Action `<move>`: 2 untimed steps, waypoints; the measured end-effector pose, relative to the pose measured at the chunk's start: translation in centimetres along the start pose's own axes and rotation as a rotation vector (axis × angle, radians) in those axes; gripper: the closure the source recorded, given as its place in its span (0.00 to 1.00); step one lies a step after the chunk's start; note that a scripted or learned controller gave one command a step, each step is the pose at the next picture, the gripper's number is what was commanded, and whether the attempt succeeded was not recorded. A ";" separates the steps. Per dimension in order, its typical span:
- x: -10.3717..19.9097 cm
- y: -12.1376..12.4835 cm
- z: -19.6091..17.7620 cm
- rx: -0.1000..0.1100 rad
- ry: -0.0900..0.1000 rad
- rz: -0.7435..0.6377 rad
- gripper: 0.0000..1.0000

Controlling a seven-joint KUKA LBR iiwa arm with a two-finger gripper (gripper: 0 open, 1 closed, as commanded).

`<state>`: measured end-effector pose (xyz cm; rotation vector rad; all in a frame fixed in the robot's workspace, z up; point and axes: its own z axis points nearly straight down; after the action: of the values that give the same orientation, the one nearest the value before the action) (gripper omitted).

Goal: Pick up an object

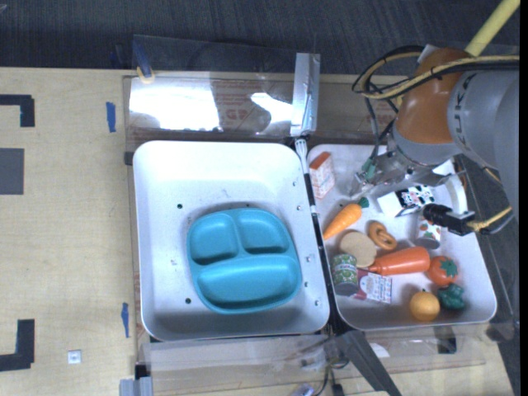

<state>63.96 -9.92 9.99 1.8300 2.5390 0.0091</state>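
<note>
Presently, target: none held — toys crowd the right bin (488,280), carrot (343,219) beside bread slice (357,246) | gripper (381,174): above bin's upper part, finger state cannot tell | risk: tight clutter — fingers may strike neighbours or close on nothing | left bin (157,221): blue tray (243,259).

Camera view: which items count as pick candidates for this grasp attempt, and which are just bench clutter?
Job:
gripper
carrot
pretzel
orange bottle
green can
yellow fruit
small carton

Lying about:
blue divided tray
left bin
</note>
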 end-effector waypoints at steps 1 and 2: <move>0.0 0.0 0.1 0.001 0.001 0.000 0.00; -1.0 -1.3 1.3 0.010 0.007 -0.076 0.00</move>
<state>63.07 -11.34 8.64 1.7384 2.6160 0.0018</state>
